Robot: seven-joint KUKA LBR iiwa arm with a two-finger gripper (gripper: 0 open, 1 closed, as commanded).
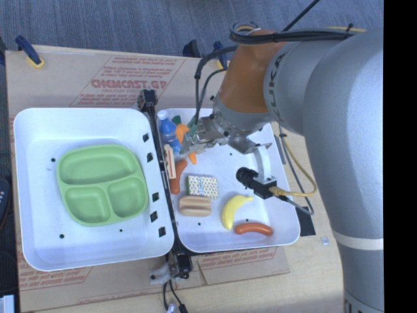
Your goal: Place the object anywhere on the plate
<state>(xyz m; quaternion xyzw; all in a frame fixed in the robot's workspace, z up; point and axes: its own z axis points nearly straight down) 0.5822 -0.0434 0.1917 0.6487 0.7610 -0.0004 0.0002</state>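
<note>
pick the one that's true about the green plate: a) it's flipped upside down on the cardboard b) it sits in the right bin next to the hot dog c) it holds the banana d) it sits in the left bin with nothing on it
d: the green plate lies right side up in the left bin, its three compartments bare, while the banana and hot dog lie in the right bin.

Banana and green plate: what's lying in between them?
In the camera view, between the banana and the green plate lie a hot dog bun and the black divider between bins.
</note>
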